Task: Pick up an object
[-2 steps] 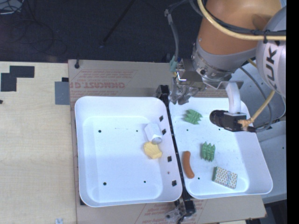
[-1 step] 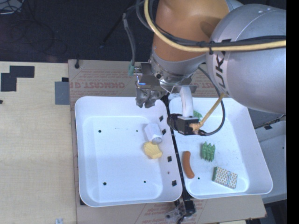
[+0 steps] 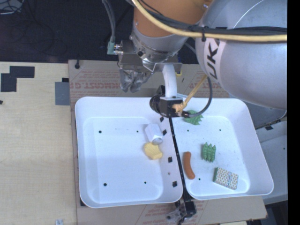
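My gripper [image 3: 132, 81] hangs above the brown cardboard just beyond the far rim of the left bin [image 3: 93, 125], blurred and grey, with nothing visible in it. Near the left bin's right wall lie a small white cylinder [image 3: 153, 133] and a yellow lump [image 3: 153, 151]. The right bin [image 3: 243, 125] holds an orange sausage-shaped piece [image 3: 188, 165], a green ridged piece [image 3: 208, 152], a green leafy piece [image 3: 193, 118] at its far left corner, and a patterned block [image 3: 225, 178]. All the objects sit below and to the right of the gripper.
The arm's large grey body and orange band [image 3: 178, 8] cover the upper right. A white tube and black fitting [image 3: 163, 105] with a cable hang over the divider between the bins. Light wooden bench [image 3: 33, 149] lies to the left.
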`<state>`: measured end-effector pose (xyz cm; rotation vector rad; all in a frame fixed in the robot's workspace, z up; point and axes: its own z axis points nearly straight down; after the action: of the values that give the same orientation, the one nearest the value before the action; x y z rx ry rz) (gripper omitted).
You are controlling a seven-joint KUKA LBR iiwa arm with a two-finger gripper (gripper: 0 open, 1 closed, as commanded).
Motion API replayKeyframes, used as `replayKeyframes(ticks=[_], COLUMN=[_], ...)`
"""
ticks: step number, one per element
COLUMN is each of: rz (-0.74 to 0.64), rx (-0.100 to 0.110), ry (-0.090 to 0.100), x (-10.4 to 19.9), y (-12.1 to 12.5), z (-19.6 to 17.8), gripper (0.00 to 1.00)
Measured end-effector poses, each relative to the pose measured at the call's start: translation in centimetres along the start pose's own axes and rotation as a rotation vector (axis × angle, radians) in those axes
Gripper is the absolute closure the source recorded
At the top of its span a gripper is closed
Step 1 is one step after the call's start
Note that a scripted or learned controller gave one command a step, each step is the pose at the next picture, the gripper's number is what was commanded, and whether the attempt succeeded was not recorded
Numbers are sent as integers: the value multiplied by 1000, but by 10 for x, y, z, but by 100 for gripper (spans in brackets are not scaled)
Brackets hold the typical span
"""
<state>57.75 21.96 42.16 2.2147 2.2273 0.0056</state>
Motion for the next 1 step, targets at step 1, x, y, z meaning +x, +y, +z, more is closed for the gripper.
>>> replayKeyframes(ticks=[1], rz=[11], rx=[7], ry=[-5], x=[-72], y=[-12], z=[-2], gripper=[100])
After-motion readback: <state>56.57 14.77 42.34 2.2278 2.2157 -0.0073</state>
